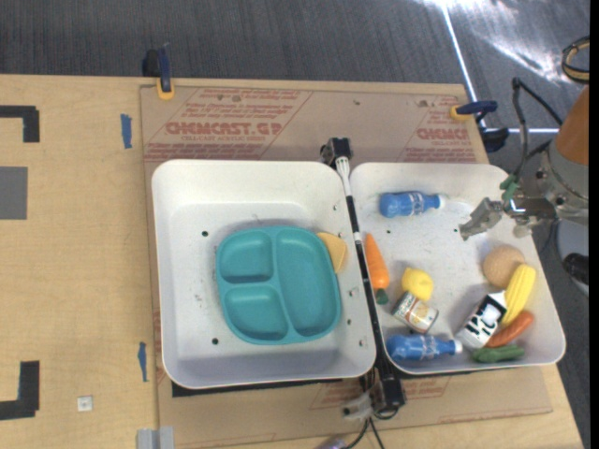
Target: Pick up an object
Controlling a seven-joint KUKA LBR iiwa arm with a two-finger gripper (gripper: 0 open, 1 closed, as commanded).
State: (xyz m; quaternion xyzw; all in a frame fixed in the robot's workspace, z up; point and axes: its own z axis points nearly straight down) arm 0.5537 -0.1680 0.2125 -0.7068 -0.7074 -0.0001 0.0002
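Note:
The right bin [447,237] holds several objects: a blue bottle [409,203] at the back, an orange carrot [376,262] by the left wall, a yellow toy [417,282], a small can [416,312], a second blue bottle [421,347] at the front, a tan ball [504,264], a yellow corn-like piece [519,291], a black-and-white box [484,320] and a red pepper [518,327]. My gripper [481,218] hovers over the bin's back right part, above and left of the tan ball. Its fingers are spread and hold nothing.
The left bin [178,251] carries a teal divided plate [278,283] with a yellow piece [333,249] at its right edge. A black clamp [335,150] sits where the two bins meet at the back. Brown cardboard [281,124] lies under both bins.

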